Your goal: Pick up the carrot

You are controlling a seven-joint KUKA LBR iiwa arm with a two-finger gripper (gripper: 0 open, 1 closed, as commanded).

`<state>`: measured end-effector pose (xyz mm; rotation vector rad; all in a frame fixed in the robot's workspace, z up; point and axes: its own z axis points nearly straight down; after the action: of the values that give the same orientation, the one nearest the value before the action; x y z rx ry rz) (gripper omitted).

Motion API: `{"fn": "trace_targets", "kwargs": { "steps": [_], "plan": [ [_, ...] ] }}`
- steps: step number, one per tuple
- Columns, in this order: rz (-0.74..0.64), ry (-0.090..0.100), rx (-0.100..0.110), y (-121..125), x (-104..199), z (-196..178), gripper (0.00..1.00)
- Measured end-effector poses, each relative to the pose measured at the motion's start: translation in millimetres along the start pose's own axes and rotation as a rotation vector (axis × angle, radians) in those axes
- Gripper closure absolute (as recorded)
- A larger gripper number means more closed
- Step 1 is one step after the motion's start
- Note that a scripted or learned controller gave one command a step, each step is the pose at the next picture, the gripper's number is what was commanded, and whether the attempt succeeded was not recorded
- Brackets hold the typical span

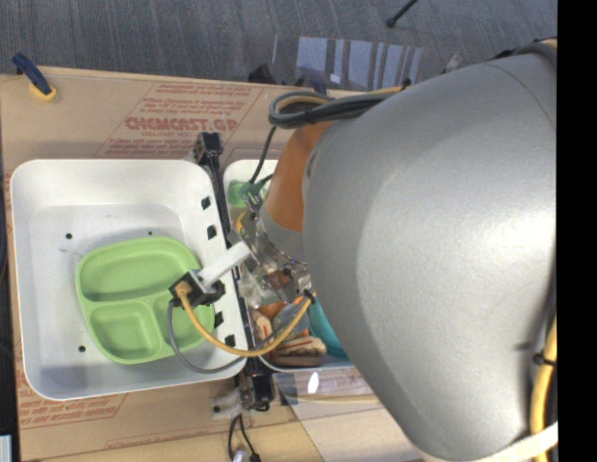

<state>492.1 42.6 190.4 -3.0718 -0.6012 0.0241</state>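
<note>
The grey arm (pixel 433 248) with its orange band (pixel 291 186) covers most of the right bin (pixel 243 169). My gripper (pixel 276 279) reaches down into that bin's left side, close to the wall between the two bins. A small orange piece (pixel 268 308), possibly the carrot, lies just below the gripper among other items. I cannot tell whether the gripper touches it, since the wrist hides the tips.
The left bin (pixel 48 200) holds a green divided tray (pixel 135 296). A white bracket and yellow cable (pixel 214 340) hang over the divider. In the right bin lie a green item (pixel 244 196), a brown bun-like item (pixel 295 352) and a teal item (pixel 330 340).
</note>
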Motion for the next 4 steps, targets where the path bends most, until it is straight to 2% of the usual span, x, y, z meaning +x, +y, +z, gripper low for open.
{"fn": "trace_targets", "kwargs": {
  "steps": [1,2,3,4],
  "plan": [
    [0.109,0.005,-0.006,4,31,-49,1.00],
    [0.145,0.006,-0.008,29,132,-67,1.00],
    [0.102,0.015,-0.013,75,84,-197,1.00],
    [-0.040,-0.005,-0.002,52,10,-75,1.00]
  ]
}}
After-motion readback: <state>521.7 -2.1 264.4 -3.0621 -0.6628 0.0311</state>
